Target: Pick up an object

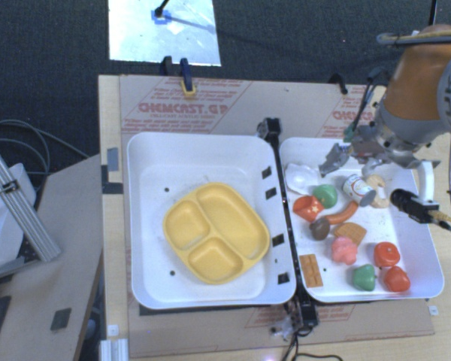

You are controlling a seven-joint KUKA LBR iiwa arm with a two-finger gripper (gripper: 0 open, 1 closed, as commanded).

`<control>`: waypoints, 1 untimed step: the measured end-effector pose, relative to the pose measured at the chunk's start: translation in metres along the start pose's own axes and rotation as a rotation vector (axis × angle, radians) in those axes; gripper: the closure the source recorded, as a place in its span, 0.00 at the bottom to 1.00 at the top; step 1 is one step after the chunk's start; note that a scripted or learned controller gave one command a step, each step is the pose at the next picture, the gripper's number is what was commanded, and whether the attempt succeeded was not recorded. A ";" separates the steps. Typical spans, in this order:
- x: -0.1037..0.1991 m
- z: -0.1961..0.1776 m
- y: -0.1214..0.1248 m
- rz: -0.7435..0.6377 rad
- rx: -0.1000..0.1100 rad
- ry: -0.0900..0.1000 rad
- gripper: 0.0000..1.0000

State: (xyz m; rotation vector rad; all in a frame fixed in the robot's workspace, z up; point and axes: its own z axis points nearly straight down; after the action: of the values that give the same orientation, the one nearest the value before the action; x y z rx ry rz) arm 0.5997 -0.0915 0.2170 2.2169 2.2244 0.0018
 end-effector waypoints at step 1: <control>0.000 -0.011 0.001 -0.002 -0.003 0.000 1.00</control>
State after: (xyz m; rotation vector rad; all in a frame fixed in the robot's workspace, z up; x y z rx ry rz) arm 0.6006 -0.0912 0.2279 2.2128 2.2253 0.0055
